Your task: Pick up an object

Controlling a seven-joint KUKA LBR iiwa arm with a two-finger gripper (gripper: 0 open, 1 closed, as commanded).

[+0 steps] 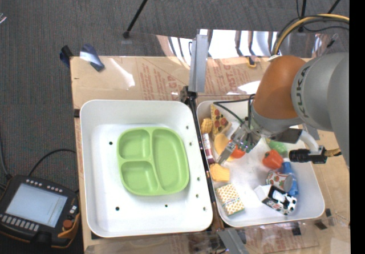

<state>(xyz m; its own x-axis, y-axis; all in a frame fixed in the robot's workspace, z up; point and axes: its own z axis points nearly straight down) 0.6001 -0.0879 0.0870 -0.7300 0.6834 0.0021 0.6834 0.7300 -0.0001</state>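
A grey arm (319, 93) with an orange band reaches from the right into the right bin (316, 204), its gripper (235, 149) low over a clutter of toy food. The fingers (227, 153) point down-left toward a yellow block (220, 173), with a red piece (238, 153) just beside them. A waffle-patterned box (230, 198) lies near the bin's front, a red pepper (272, 159) and a black-and-white toy (283, 201) to the right. In the left bin (97, 121) sits a green divided plate (153, 160). A pendant (37, 207) rests on the floor at lower left.
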